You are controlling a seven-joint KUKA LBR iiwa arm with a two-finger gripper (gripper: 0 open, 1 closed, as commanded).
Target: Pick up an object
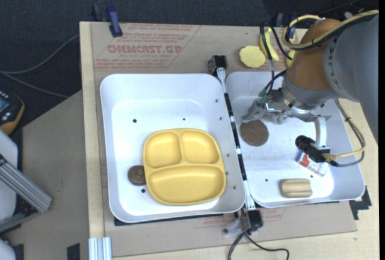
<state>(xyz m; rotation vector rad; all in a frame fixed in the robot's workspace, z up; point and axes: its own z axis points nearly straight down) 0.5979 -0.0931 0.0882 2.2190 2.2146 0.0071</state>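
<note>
The jaws (264, 109) are seen low in the right bin (343, 183) (their state cannot be told). A brown disc (255, 132) lies just below them, seemingly not gripped.

Grey arm (355, 54), orange band above the wrist, reaching from the bench's right edge; gripper (274, 105) lowered near the right bin's back-left corner.
</note>
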